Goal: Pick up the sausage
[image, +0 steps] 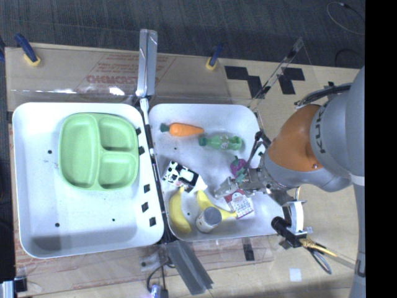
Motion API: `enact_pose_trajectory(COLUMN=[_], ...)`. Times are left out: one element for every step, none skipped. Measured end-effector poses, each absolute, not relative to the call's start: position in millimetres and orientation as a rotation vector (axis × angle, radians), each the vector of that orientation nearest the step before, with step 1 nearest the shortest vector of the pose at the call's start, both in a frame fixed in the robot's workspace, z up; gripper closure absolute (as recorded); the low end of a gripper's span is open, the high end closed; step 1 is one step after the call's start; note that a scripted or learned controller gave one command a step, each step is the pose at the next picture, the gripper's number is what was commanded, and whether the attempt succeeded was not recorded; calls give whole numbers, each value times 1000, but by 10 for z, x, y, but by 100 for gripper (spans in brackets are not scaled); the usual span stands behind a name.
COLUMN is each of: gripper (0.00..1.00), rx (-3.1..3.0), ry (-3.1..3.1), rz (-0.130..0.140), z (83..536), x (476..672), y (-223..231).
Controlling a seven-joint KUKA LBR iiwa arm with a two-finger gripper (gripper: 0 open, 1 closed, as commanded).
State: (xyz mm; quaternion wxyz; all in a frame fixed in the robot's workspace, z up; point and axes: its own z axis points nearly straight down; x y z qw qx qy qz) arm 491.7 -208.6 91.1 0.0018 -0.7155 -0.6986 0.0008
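End effector (pixel 239 184) sits low in the right bin (pixel 248 117), among a red-and-white packet (pixel 240 203) and bananas (pixel 177 213); whether it is spread or pressed together cannot be told. No object here can be told to be the sausage.

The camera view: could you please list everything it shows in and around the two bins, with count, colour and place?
shallow white bin: two, white, side by side on the bench
green divided plastic plate: one, green, left bin
orange toy carrot: one, orange, right bin, far side
green clear bottle: one, green, beside the carrot
black-and-white patterned block: one, right bin, middle
yellow toy banana: one, yellow, near side
grey-topped can: one, near side
red-and-white packet: one, by the gripper
gripper: one, grey, right bin
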Motion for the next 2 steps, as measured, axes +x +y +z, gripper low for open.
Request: enact_pose_trajectory(gripper=[0,0], rx=[-2094,-2124], ry=[-2337,-2309], rz=[2,2], z=[908,909], x=[5031,4762], y=[-1230,-1759])
